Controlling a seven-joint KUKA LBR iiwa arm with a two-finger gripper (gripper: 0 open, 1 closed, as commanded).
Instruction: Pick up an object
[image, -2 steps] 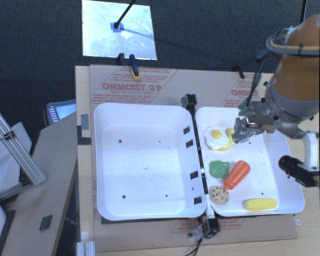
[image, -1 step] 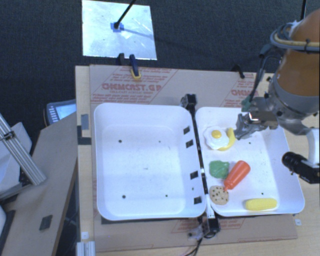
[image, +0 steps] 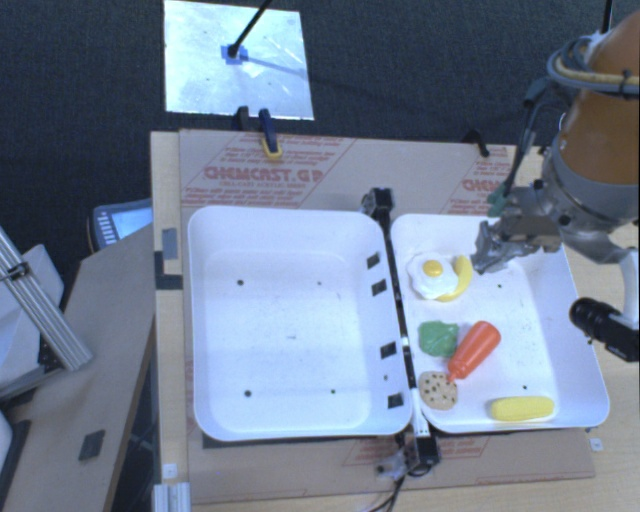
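The claw (image: 487, 256) hangs over the right bin (image: 560, 330), just beside a flat fried egg (image: 432, 274), white with a round yellow yolk, lying against a banana (image: 458, 282). How the claw is set, I cannot tell.

You have five toy foods, all in the right bin (image: 585, 375), centre-right of the frame. Fried egg (image: 432, 276): white, flat, yellow yolk, at the bin's upper left. Banana (image: 461, 279): yellow, curved, touching the egg's right edge. Green leafy piece (image: 437, 337): lumpy, below the egg, mid-left of the bin. Carrot (image: 473, 349): orange, lying aslant, blunt end up-right, narrow end down-left, just beside the green piece. Cookie (image: 437, 390): round, tan, dark specks, flat at the bin's lower left, close to the carrot's tip. Yellow oblong piece (image: 520, 408): lying level near the lower right edge, apart from the rest.
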